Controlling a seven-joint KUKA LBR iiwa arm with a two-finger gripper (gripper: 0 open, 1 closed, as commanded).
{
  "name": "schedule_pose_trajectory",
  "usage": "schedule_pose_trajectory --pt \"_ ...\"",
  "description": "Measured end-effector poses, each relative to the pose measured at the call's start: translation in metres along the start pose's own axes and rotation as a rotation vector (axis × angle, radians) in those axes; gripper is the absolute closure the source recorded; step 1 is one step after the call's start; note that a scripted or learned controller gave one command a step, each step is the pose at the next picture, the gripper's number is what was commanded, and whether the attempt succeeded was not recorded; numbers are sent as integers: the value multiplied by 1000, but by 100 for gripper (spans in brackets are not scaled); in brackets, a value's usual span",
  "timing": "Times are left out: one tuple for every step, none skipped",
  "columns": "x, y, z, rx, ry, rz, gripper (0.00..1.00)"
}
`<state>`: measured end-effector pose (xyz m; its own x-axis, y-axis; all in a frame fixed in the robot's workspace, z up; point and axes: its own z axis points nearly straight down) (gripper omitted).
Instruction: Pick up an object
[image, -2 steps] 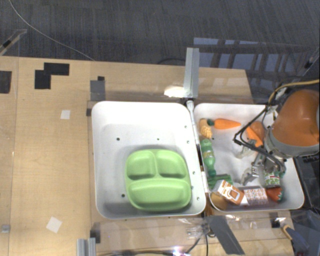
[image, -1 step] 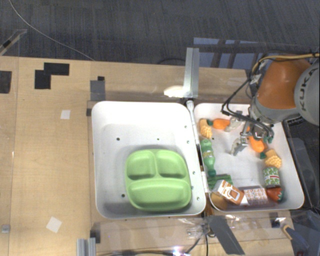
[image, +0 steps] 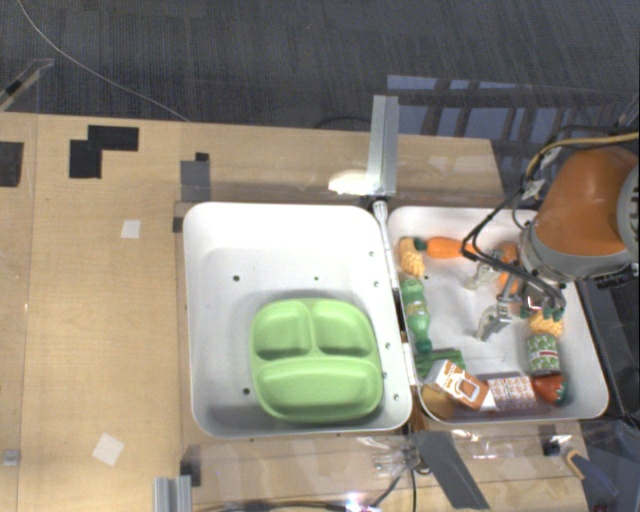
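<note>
Holding green tray (image: 316, 358), left bin (image: 215, 250).

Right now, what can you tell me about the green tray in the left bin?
The green tray is a light green divided plate, plastic by its look, with rounded corners: two small compartments along its far side and one wide compartment nearer the camera. It lies flat, right side up, toward the near right part of the left bin. Nothing lies in it, and the gripper is over the other bin.

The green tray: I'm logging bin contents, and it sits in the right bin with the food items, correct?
Not quite. The camera view shows the green tray in the left bin; the food items, such as the carrot, lie in the right bin.
</note>
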<state>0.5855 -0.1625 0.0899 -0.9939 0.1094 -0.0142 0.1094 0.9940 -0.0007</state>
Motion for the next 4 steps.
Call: schedule_pose_trajectory --pt "-77 -12 3 -1 34 -130 0" --pt "-86 -10 -14 2 -7 -129 100" --pt "-89 23 -175 0 -14 37 100" --pt "-86 22 -166 -1 1 38 0"
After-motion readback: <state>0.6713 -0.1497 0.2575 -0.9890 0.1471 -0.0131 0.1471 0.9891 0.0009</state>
